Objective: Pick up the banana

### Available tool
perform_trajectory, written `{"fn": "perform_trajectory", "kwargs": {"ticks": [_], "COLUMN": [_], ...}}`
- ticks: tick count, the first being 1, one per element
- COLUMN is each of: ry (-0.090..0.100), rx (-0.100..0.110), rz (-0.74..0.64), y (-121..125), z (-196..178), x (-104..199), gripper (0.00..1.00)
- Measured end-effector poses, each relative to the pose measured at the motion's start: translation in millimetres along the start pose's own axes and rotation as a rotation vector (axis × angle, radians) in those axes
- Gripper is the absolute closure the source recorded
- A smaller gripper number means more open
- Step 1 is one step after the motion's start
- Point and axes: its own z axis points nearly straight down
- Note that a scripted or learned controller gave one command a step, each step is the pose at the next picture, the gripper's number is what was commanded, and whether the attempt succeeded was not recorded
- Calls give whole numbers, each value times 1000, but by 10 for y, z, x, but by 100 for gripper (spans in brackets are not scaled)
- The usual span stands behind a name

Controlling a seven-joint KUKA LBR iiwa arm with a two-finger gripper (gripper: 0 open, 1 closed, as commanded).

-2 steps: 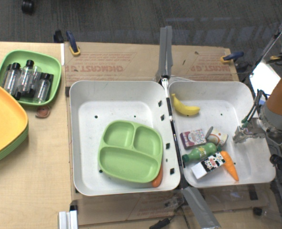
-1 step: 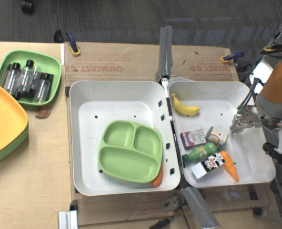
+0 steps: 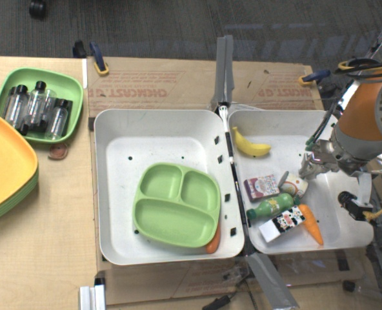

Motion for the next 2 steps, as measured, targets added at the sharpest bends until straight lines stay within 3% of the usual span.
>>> {"fn": "perform_trajectory", "kwargs": {"ticks": [1,2], "ry": [0,-1], "rx": [1,0], "rz": [157,277], "y": [-146,-55], "z": [-113,-20], "x": [170,149], "gripper": [100,100]}}
